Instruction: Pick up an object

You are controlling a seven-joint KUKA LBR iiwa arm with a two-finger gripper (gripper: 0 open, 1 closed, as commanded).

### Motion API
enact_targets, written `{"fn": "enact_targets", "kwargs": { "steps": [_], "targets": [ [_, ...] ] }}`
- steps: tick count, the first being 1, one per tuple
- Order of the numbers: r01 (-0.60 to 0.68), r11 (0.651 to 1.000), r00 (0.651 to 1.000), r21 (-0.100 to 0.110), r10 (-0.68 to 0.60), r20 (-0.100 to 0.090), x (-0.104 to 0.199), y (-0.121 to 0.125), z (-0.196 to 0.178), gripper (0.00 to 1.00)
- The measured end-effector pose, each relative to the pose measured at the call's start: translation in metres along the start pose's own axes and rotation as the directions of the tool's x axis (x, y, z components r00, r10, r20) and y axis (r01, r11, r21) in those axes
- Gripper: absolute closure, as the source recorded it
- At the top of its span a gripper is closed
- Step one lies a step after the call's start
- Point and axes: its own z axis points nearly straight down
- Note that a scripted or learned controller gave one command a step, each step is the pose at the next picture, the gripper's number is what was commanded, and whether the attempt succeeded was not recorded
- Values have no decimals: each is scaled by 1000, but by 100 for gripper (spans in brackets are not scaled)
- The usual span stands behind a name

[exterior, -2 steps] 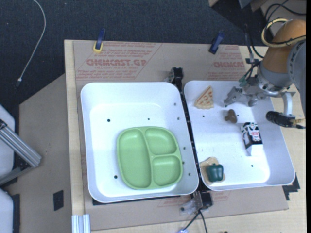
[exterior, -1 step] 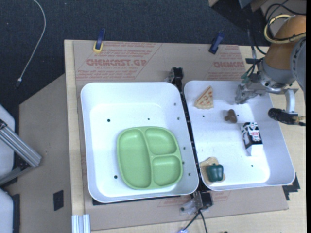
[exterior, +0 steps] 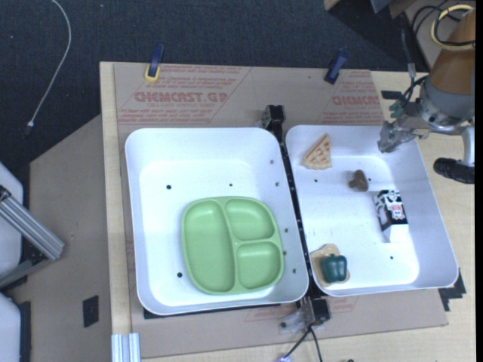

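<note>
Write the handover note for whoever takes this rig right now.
Claw: over the right bin's far right corner, nothing visibly in it; open or shut is unclear.
Right bin holds: tan wedge far left, small brown lump mid, black-and-white carton right, green pepper toy on a tan piece near left.
Left bin: green divided plate.
Done: nothing lifted. Left: grasp and lift one object.
</note>
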Motion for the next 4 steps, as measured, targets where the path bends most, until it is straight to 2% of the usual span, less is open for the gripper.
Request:
{"fn": "enact_targets", "kwargs": {
  "steps": [1,2,3,4],
  "targets": [
    [2,1000,1000,0,-2,-1,10,3,-52,100],
    [1,1000,1000,1,-1,-1,9,5,-83,100],
    [4,1000,1000,9,-4,-5,56,-12,-87,100],
    [6,1000,1000,8,-6,-6,113,-20,-96,100]
  ]
}}
